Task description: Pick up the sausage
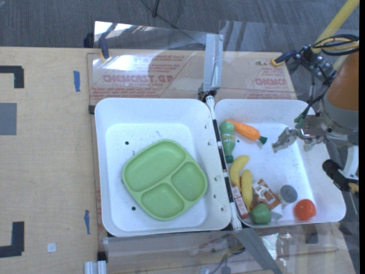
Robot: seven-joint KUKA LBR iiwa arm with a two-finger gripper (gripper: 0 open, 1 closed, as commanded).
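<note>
Pale wood makes up the tabletop [45, 153], which carries two shallow white bins side by side, with grey carpet beyond. On the floor of the left bin [108, 119] rests a green divided plate [164, 179] with three compartments.

Several items crowd the right bin [333, 207]. A green bottle [227, 138] stands against its left wall, and an orange carrot [246, 131] lies just beside the bottle's top. Below them, two yellow bananas [245, 186] lie close together. A slim reddish piece, most likely the sausage [239, 202], lies lengthwise along the bin's left wall at the near corner, touching the lower banana. Near it are a green round fruit [260, 213], a small orange-brown box [266, 194], a grey disc [288, 194] and a red tomato [305, 209].

Reaching in from the right, the grey arm [342, 90] with its orange band holds the claw [283, 140] over the bin's upper middle, right of the carrot and well apart from the sausage. Whether the claw is wide or narrow cannot be told from this angle.
</note>
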